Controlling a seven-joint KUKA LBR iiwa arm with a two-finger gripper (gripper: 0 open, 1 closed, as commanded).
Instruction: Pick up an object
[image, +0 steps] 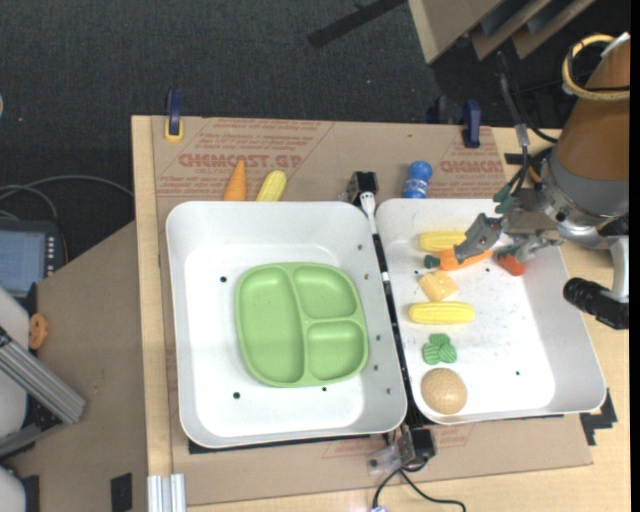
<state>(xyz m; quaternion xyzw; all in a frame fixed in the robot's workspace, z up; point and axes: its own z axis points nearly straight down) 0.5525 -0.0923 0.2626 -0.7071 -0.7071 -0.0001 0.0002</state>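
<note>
**Pincer lowered over toy food in the right-hand bin**

Desk (150, 300): brown board filling the centre of the frame, clamped at its upper edge, carrying both bins side by side.

Left bin (200, 400): centre-left of frame, shallow and white, holding a green divided plate (300, 322), presumably kept as a separate drop area.

Right bin (560, 380): centre-right, holding the loose pickable items, probably scattered so that any one can serve as the target.

Arm (600, 140): upper right corner, orange band above grey wrist, partly cut off by the frame edge.

Pincer (483, 243): reaching leftward and down to the upper part of the right bin, directly over an orange carrot-like piece (470, 260). Whether spread or pressed together: cannot tell, tips blurred against the clutter.

Smaller items, right bin, top to bottom: yellow corn (440, 241) just left of the pincer; pale wedge (438, 287); second corn (441, 314); green piece (439, 350); tan ball (443, 390). Red piece (512, 265) partly hidden beneath the wrist.

Outside the bins, upper edge: carrot (234, 182), yellow piece (270, 186), blue bottle (417, 180).

Likely target: the orange piece, not visibly gripped.
</note>
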